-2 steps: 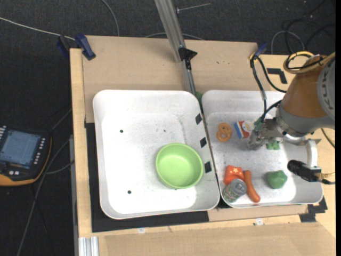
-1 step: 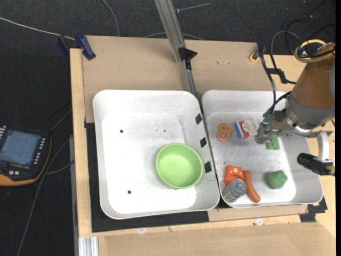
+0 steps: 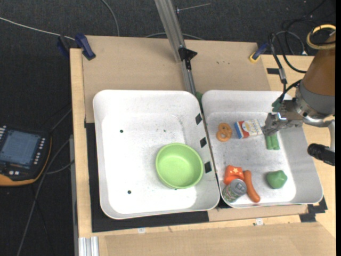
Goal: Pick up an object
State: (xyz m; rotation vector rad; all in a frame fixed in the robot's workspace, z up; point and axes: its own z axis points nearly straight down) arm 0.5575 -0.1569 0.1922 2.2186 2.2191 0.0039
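The bench (image 3: 138,63) is bearing two shallow white bins side by side; the left bin (image 3: 133,121) is holding a light green bowl (image 3: 179,166) lying open side up near its front right corner; the right bin (image 3: 298,159) is holding the smaller items. The grey arm (image 3: 318,84) with its orange band is reaching in over the right bin's far right area; the gripper (image 3: 273,122) is hanging above a green stick-shaped piece (image 3: 273,142), an elongated, bright green object lying lengthwise just below the fingertips; whether the pincer is spread or pressed together cannot be told. A red, white and blue carton (image 3: 248,128) is lying just beside the gripper; a pretzel-shaped orange piece (image 3: 224,132) is sitting left of it; a rounded green lump (image 3: 276,180), an orange block (image 3: 233,173), a carrot (image 3: 251,186) and a can (image 3: 233,191) are resting near the front rim.
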